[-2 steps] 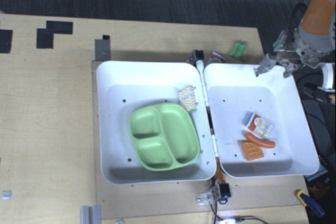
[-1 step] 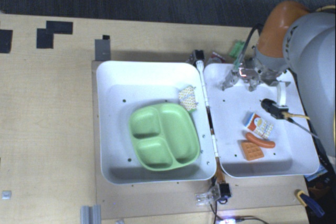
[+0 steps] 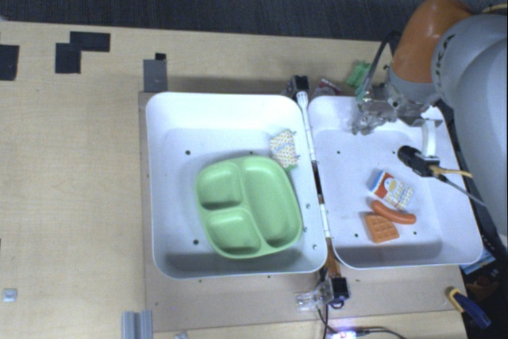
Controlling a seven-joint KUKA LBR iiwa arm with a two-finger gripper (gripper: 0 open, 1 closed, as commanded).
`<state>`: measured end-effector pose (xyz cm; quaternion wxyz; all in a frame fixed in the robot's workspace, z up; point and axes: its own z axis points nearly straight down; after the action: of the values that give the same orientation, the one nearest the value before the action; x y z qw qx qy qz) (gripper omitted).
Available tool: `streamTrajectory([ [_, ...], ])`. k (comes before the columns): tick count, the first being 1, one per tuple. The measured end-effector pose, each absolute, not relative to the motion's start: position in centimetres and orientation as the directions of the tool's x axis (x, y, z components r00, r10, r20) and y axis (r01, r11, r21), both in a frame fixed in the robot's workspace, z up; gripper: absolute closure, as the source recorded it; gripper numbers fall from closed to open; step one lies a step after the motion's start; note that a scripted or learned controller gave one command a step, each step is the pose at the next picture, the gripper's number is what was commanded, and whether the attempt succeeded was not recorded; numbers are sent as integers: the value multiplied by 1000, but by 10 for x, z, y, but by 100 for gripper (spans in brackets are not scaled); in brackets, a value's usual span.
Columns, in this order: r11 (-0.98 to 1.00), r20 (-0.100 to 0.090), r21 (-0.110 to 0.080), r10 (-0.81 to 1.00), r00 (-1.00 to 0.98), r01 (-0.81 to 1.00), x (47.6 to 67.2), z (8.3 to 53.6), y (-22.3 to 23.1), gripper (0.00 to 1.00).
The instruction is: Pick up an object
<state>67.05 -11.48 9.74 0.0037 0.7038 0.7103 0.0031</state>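
- The end effector is hovering at the far end of the right white bin; its state cannot be told.
- A small white-and-orange carton, a red sausage and an orange waffle square are lying well apart from it.

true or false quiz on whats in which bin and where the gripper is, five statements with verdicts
1. The green plate lies in the left bin. True.
2. The sausage lies on the green plate. False: it lies in the right bin, beside the orange waffle.
3. The gripper hangs over the far part of the right bin. True.
4. The gripper holds the small carton. False: the small carton lies on the right bin's floor, apart from the gripper.
5. The green plate has three compartments. True.
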Motion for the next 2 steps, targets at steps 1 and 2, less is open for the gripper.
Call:
streamTrajectory([
  [1,4,-1,5,1000,-4,1000,670,106,-183,100],
  [2,3,-2,7,1000,-3,1000,670,171,-206,100],
])
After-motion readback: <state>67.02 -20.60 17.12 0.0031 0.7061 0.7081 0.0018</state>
